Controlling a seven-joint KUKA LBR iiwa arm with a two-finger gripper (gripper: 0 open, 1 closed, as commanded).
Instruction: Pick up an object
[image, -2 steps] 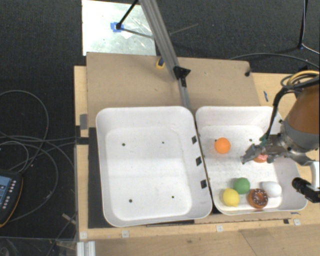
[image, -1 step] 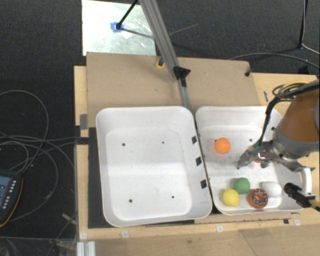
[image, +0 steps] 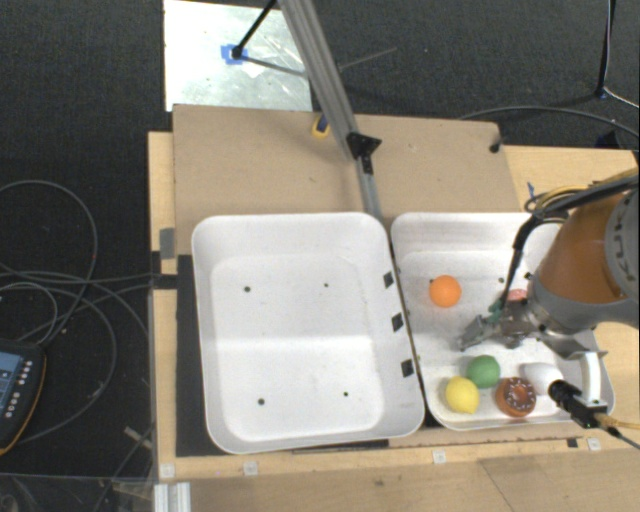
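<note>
The right bin (image: 420, 235) holds an orange ball (image: 445, 291) near its middle. Along its front wall lie a green ball (image: 484, 371), a yellow lemon-like fruit (image: 462, 395), a brown ring-shaped piece (image: 517, 397) and a white object (image: 543, 377). A small red item (image: 516, 296) peeks out beside the arm. My gripper (image: 478, 333) hangs low in this bin, just above and left of the green ball and below right of the orange ball. Nothing shows in its grasp.
The left bin (image: 215, 245) sits beside the right one, joined by black clips along the shared wall. The arm's orange band (image: 590, 260) covers the right bin's right side. A slanted metal pole (image: 335, 85) crosses behind the bins. Cables lie on the floor at left.
</note>
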